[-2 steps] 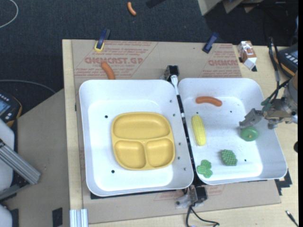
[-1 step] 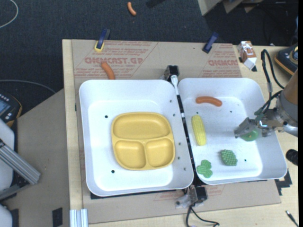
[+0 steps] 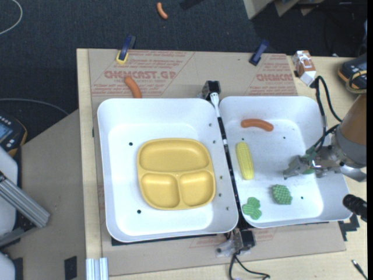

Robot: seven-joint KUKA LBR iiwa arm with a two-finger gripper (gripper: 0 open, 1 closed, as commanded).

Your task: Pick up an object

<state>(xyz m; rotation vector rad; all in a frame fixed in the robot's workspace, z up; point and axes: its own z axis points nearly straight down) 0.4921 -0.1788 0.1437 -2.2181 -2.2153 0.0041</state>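
Note:
In the right bin (image 3: pixel 303 107) lie an orange sausage (image 3: pixel 257 123) near the back, a yellow corn cob (image 3: pixel 245 160) at the left, a green broccoli piece (image 3: pixel 282 194) and a second green leafy piece (image 3: pixel 252 208) at the front. My gripper (image 3: pixel 295 168) reaches in from the right, low over the bin's right half, just above and right of the broccoli piece. Nothing shows between its fingers. The orange band of the arm (image 3: pixel 355 134) stands at the right edge.
The left bin (image 3: pixel 116 156) holds a yellow three-compartment plate (image 3: pixel 175 172). A loose orange sausage (image 3: pixel 133 86) lies on the cardboard behind the left bin, and another (image 3: pixel 162 10) on the dark floor. Clamps (image 3: pixel 125 50) sit at the board's back edge.

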